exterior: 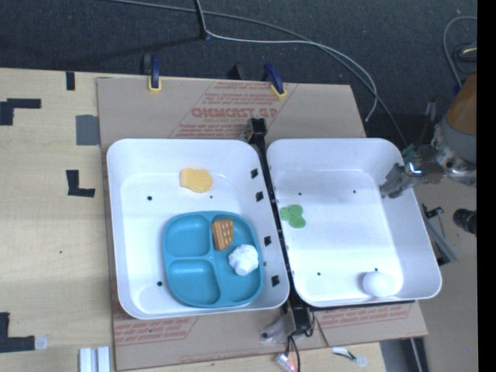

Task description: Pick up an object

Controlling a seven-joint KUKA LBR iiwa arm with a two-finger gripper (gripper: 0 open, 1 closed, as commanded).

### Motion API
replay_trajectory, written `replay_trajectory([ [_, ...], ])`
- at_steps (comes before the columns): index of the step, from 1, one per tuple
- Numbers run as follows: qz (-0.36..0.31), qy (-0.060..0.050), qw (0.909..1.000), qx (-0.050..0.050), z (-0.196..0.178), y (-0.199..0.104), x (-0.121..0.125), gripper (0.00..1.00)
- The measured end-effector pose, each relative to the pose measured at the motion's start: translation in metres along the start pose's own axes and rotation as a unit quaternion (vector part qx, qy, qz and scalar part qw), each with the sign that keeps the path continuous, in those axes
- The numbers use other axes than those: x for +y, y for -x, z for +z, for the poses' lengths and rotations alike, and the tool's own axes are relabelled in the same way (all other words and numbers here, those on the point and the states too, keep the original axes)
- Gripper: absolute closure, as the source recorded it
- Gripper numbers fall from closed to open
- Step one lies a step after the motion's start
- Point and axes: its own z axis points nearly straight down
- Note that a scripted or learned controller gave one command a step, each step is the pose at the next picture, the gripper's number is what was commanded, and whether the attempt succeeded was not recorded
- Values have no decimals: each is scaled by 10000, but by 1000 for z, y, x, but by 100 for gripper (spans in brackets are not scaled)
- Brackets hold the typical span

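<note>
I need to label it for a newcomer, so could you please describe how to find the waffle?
Start at the left bin, which holds a blue tray. The waffle lies in the tray's upper right compartment. It is brown and gridded, unlike the white lump just below it.

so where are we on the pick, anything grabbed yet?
Nothing looks done. The claw sits at the right bin's right rim, with no object seen in it. Still lying loose: the small green leafy piece and white ball in that bin; the yellow chip-like piece, and the blue sectioned plastic tray with its waffle-brown piece and white crumpled lump, in the left bin.
</note>
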Motion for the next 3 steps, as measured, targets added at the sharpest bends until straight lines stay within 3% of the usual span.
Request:
replay_trajectory([
  [2, -24, -6, 10000, 8, -14, -99, 8, 100],
  [3, -23, -16, 10000, 8, -1, -154, 10, 100],
])
